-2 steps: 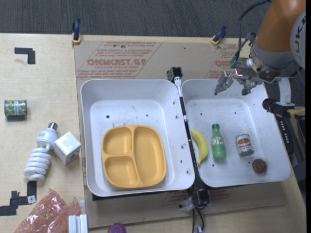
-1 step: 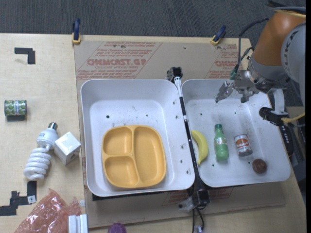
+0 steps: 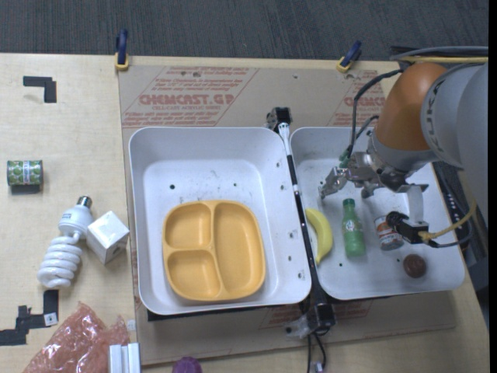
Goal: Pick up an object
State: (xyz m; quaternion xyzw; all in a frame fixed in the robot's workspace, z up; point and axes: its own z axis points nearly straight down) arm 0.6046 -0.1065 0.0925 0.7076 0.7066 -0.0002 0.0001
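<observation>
Nearest, a brown round object (image 3: 415, 266) is lying at the right bin's (image 3: 444, 283) front edge, with a yellow banana (image 3: 321, 232), a green bottle (image 3: 353, 228) and a small can (image 3: 387, 232) resting just behind it. In the left bin (image 3: 147, 208) a yellow divided plate (image 3: 213, 249) is sitting. Farther back, the end effector (image 3: 342, 179) is hovering over the right bin above the bottle's cap, gripping nothing; how wide it is standing cannot be told.

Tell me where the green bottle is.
The green bottle lies in the right bin, between the banana on its left and a small can on its right.
</observation>
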